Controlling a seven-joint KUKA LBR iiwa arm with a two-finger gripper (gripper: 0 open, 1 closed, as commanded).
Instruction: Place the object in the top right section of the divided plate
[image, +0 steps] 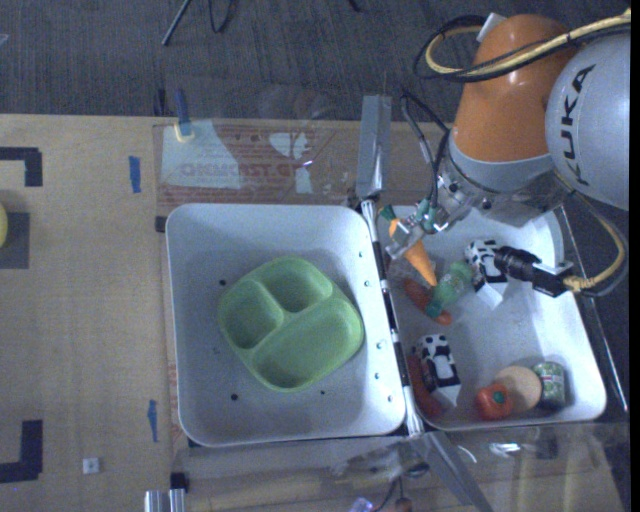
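Note:
The green divided plate (290, 322) lies in the middle of the left bin (200, 250), with two small sections on its upper side and one large section below. My gripper (415, 222) hangs over the top left corner of the right bin (585, 350), close to the wall between the bins. An orange carrot (421, 263) lies just below the gripper, pointing down and right. Beside the carrot rests a green bottle (451, 286) and a small red piece (415, 293). I see nothing clearly between the fingers.
Lower in the right bin sit a black-and-white cow toy (438, 362), a red tomato (492, 401), a tan round piece (520, 385) and a green can (551, 384). A red strip (422, 395) lies along that bin's left wall.

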